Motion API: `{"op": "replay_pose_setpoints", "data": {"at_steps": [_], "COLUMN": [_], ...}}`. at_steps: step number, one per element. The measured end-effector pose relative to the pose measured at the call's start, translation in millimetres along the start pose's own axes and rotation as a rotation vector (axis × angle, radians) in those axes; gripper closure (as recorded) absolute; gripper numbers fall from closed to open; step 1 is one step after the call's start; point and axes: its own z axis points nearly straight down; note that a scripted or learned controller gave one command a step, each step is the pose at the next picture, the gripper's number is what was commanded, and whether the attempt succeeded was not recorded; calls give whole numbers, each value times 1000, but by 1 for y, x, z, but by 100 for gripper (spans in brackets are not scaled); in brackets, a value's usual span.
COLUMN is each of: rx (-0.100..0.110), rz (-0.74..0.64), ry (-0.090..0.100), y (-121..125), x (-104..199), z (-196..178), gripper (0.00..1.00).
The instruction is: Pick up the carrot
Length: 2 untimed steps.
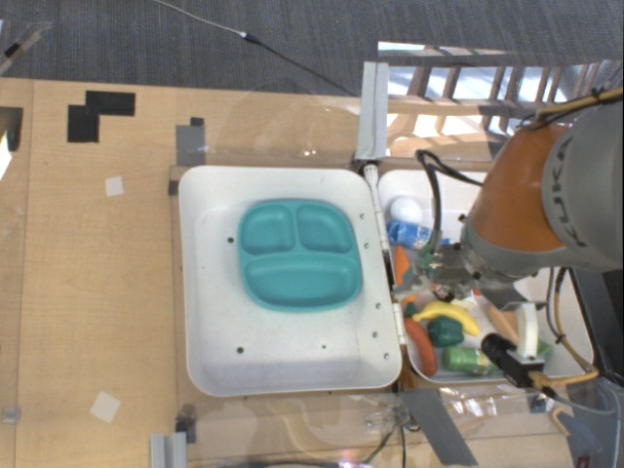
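In the right-hand bin (546,378), the carrot (401,264) lies against the left wall, at about nine o'clock. The pincer (436,279) hangs just beside it, above the banana (447,317); whether it is wide or narrow I cannot tell. A teal tray (297,254) sits in the left bin (210,359).

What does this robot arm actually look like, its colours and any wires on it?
The arm is a thick, rounded grey tube with a broad orange band above the wrist. Dark lettering runs up the grey shell. Black cables loop beside the wrist, over the right bin.
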Motion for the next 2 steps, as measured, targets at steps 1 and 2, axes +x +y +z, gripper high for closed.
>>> {"op": "replay_pose_setpoints", "data": {"at_steps": [1,2], "rx": [-2,1], "rz": [263,266], "ry": [0,1], "y": [35,26], "x": [-5,25], "z": [0,1], "gripper": [0,0]}}
